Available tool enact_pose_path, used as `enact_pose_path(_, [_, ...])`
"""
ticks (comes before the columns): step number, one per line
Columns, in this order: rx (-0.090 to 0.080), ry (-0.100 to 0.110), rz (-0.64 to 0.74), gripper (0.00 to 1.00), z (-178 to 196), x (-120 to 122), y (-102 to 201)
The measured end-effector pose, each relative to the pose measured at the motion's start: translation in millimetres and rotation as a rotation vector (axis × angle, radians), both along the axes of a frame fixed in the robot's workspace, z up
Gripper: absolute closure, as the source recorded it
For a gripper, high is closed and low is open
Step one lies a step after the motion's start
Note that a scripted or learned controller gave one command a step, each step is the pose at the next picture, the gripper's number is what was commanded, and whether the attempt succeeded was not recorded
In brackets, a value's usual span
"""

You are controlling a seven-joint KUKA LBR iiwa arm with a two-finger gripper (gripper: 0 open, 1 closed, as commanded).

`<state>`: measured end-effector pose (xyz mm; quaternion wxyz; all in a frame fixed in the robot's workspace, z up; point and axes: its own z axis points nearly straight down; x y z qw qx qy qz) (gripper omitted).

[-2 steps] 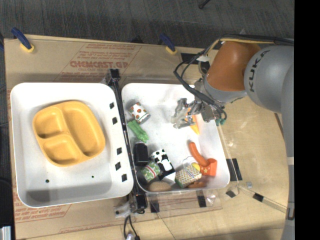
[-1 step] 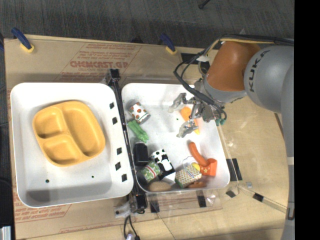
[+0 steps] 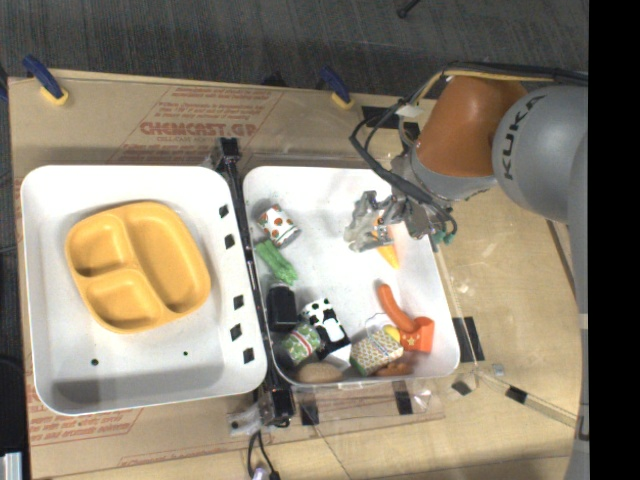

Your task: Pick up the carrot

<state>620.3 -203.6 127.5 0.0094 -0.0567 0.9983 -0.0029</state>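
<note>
The carrot (image 3: 389, 250) is a small tapered orange piece with its pointed end toward the front. It is in the right bin (image 3: 330, 193), near the bin's right wall. My gripper (image 3: 374, 222) is over the back right part of that bin, directly at the carrot's thick end. From this angle the wrist hides where the two meet, so contact between them is unclear.
A yellow divided plate (image 3: 135, 263) lies in the left bin (image 3: 50, 368). The right bin also holds a red-orange curved piece (image 3: 396, 309), an orange block (image 3: 419, 336), a green vegetable (image 3: 275, 263), a small can (image 3: 277, 225), a black-and-white toy (image 3: 322, 320) and several items along the front wall.
</note>
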Motion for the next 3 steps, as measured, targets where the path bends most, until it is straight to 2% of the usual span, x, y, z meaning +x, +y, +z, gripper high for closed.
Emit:
enact_pose_path(1, [0.000, 0.000, 0.001, 0.00, -0.2, -0.1, 0.2])
enact_pose_path(2, [0.005, 0.016, -0.073, 0.00, -35.3, 4.2, -0.5])
enact_pose_path(3, [0.002, 0.005, -0.068, 1.00, -22.6, 7.1, -0.1])
